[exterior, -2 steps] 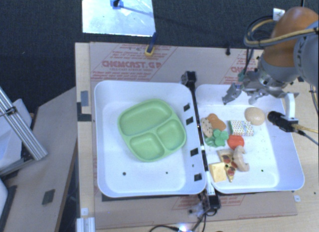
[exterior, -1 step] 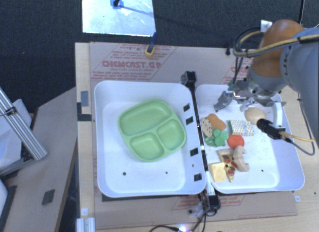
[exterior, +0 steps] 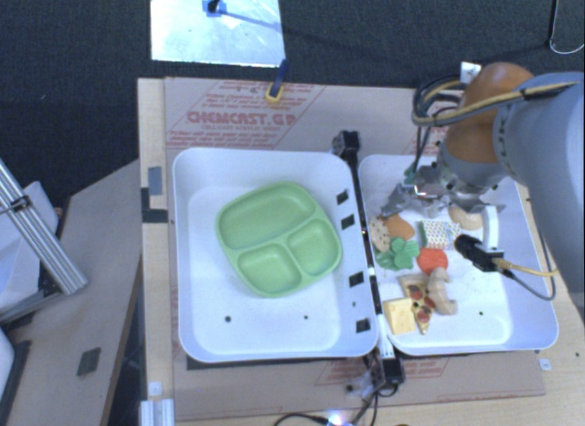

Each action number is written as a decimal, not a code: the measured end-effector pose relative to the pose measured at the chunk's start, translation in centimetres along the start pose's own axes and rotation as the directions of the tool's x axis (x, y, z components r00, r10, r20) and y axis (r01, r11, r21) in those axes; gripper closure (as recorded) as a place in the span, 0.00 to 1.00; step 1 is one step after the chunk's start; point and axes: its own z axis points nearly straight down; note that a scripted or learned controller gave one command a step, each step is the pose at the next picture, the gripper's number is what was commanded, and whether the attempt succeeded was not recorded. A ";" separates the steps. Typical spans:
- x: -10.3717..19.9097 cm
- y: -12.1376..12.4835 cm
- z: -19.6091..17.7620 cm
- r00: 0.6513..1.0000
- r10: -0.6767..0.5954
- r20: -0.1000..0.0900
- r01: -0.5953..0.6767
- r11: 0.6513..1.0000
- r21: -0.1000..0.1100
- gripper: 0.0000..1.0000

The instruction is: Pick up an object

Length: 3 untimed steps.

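Nearest the lens, toy food is lying in the right bin [exterior: 526, 324]: a yellow cheese block [exterior: 398, 314] and a pizza slice [exterior: 420, 300] at the front, both well toward the camera from the pincer [exterior: 416, 197]. Between those two and the pincer, an orange-red piece [exterior: 432, 260] and a green leafy piece [exterior: 398, 252] are sitting together, with a tan peanut-shaped piece [exterior: 443, 292] just beyond the pizza slice. A brown oval piece [exterior: 398, 227] and a patterned white square [exterior: 439, 231] are lying just below the pincer, closest to it.

No target is named, so I am reading the task as any piece from this cluster. I am judging the step as the approach over the pile. Nothing is visibly clamped; the fingers are hidden under the wrist housing, so I cannot tell whether the pincer is wide or narrow.

To do this well, I am favouring a piece with free edges, such as the orange-red one, and a straight descent, since the pieces are crowded and touching.

Arm pose: the grey arm [exterior: 539, 122] is reaching in with its orange band [exterior: 484, 109] above the wrist, the wrist bending down over the bin's far half. Left of the pincer, a green divided plate [exterior: 279, 237] is resting in the left bin [exterior: 206, 324].
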 end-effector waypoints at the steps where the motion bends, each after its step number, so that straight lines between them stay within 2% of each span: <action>1: 0.0 0.2 -1.3 1.000 -0.001 0.001 0.001 1.000 -0.006 1.00; 3: 0.3 1.0 -9.9 1.000 -0.003 0.002 0.003 1.000 -0.009 1.00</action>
